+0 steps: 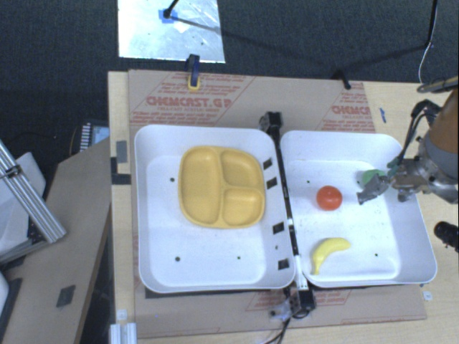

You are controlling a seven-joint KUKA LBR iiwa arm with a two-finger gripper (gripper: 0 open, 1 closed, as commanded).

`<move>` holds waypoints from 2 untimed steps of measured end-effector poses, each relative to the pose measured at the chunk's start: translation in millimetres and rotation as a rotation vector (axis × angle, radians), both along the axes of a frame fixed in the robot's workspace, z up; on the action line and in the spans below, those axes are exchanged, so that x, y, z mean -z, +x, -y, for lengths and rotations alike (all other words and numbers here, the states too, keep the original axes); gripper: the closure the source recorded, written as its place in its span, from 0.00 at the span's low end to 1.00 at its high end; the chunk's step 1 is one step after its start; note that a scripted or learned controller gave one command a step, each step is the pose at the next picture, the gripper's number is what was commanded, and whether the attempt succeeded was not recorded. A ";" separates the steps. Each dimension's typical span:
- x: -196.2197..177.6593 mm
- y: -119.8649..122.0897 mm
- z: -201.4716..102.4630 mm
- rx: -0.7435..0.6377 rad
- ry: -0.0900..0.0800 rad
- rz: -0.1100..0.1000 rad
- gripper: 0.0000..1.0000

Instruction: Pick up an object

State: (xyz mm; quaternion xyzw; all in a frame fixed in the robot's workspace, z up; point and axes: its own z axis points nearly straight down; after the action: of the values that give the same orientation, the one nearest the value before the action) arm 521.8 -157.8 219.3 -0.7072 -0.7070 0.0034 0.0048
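A: Starting from the left, what sits in the bins?

B: The left bin [154, 264] carries a yellow divided plate [221, 186], lying flat near its middle. It looks like stiff moulded plastic, light, but wide and low, so I judge it a poor pick for two fingers except at a rim.

A: And over the divider?

B: The right bin [401, 264] holds a small red tomato [329, 198] near its centre, and a yellow banana [327, 252] closer to the front edge, well apart from the tomato. Both look like toy fruit: light, smooth and probably a bit slippery.

A: Which one would you take?

B: The tomato is round, so the fingers must close across its widest part or it may squirt out. The banana is curved and lies flat; I would grip it across the thick middle, square to its length, where the sides are nearly parallel.

A: Where is the gripper?

B: The gripper [369, 187] hangs over the right bin, just right of the tomato, beside a small green thing [371, 175] I cannot identify. From this angle I cannot tell whether the fingers are spread or closed, and nothing shows plainly between them.
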 end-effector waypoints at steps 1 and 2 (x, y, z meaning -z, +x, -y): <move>-7.1 2.6 -0.7 -0.004 -0.002 0.013 0.00; 34.4 4.9 -1.6 -0.002 -0.002 0.011 0.00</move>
State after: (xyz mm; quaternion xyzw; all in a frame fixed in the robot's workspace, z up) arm 526.7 -156.2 185.0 -0.7067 -0.7075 0.0002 0.0003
